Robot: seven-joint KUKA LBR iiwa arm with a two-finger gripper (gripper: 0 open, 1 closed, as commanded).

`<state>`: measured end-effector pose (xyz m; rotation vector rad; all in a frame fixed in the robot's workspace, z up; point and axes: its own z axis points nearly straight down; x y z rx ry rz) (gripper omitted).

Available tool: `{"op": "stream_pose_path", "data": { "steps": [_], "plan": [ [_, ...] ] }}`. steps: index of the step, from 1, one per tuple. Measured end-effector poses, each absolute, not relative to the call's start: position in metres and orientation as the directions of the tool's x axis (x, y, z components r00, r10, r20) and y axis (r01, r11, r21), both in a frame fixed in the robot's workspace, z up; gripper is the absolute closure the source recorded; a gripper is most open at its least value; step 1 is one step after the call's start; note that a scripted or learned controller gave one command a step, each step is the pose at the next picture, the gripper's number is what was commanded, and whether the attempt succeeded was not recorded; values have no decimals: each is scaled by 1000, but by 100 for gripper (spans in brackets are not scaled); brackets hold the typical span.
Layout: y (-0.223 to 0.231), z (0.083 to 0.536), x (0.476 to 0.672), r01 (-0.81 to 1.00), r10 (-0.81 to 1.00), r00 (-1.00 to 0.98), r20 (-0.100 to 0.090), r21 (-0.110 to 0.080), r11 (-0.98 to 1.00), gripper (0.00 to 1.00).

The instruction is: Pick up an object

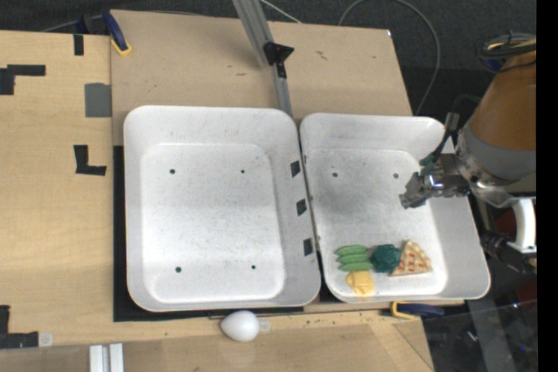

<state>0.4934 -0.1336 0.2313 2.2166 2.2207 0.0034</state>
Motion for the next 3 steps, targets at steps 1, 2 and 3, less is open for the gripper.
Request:
{"op": "stream_pose_path", "data": {
  "steps": [1, 2, 3],
  "plan": [
    [-72, 235, 508, 1000, 1000, -8, 2, -1, 8, 100],
    [-13, 241, 517, 1000, 1000, -8, 2, -2, 8, 100],
    [42, 246, 533, 1000, 1000, -8, 2, -1, 8, 100]
  ]
}}
